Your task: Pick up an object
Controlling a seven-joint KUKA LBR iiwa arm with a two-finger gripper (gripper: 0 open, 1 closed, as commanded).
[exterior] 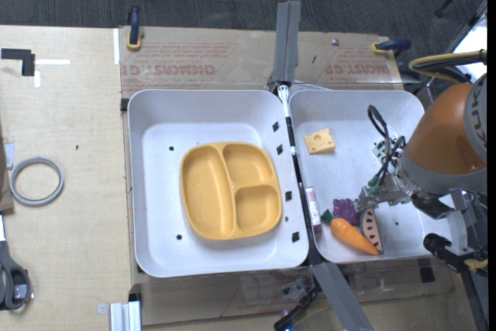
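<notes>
2 white bins are sitting side by side on the bench. The left bin is holding a yellow divided plate with 3 compartments, lying flat near the bin's middle.

The right bin is holding 4 small objects. A toy cheese wedge is lying in the upper left part of the bin, well apart from the others. A purple grape cluster is resting near the lower edge, and a toy carrot is lying just below it, pointing toward the lower right. A watermelon slice is standing just beside the carrot's right end.

The arm is reaching in from the right, its orange band sitting over the right bin's right side. The gripper is hovering just above the watermelon slice and to the right of the grapes. Whether the jaws are apart or together cannot be told from this angle.

A grey tape roll is lying on the bench left of the bins.
</notes>
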